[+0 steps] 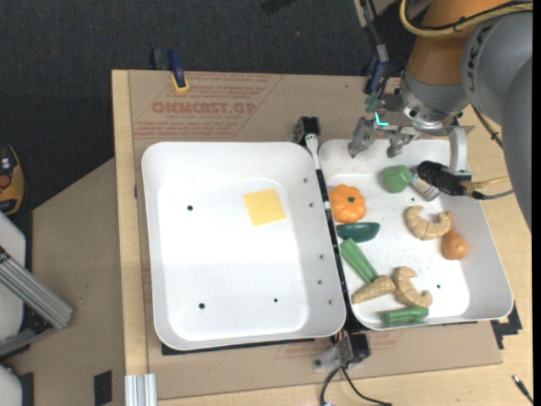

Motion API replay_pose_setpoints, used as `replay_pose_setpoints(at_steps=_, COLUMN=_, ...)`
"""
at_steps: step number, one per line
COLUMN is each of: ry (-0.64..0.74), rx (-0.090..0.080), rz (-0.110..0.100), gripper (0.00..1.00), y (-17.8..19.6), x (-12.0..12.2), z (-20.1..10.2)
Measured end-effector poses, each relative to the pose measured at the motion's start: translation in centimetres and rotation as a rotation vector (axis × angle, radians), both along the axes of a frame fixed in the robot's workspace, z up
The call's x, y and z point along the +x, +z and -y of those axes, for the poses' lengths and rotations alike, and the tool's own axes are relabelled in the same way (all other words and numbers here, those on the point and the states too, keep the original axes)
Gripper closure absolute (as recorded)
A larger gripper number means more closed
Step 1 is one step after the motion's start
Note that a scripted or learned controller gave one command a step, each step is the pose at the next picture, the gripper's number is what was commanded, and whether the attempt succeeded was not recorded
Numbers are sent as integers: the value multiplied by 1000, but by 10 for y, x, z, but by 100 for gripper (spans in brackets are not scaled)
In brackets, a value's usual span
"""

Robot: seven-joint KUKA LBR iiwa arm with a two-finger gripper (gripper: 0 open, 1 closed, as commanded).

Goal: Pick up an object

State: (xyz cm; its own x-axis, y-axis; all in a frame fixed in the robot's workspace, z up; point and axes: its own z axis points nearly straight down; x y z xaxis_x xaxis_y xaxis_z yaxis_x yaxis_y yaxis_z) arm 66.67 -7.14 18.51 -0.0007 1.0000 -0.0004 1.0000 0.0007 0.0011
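Note:
My gripper (378, 143) hangs over the far edge of the right bin (490, 269), fingers spread open with nothing between them. Just below and to its right lies a round green piece (395, 178). An orange pumpkin (347, 203) sits against the bin's left wall, with a dark green pepper (357, 232) and a long green vegetable (358, 260) under it. A tan croissant (428, 223) and a small orange fruit (455, 245) lie to the right. Two tan pieces (394, 287) and a green bean pod (403, 315) rest near the front wall.
The left bin (169, 227) holds a flat yellow square (265, 207) near its far right. A blue and yellow clamp (177, 71) grips the board's far edge. Black clips (307, 130) sit where the bins meet.

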Motion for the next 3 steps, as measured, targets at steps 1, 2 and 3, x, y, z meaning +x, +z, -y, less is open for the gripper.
replay_pose_setpoints(at_steps=1, ry=1, rx=-4, rz=17, gripper=0, y=-77, x=-53, z=25)
replay_pose_setpoints(at_steps=2, ry=0, rx=-8, rz=30, gripper=0, y=-86, x=-95, z=44)
replay_pose_setpoints(at_steps=3, ry=-1, rx=-2, rz=42, gripper=100, y=-72, x=-92, z=41)
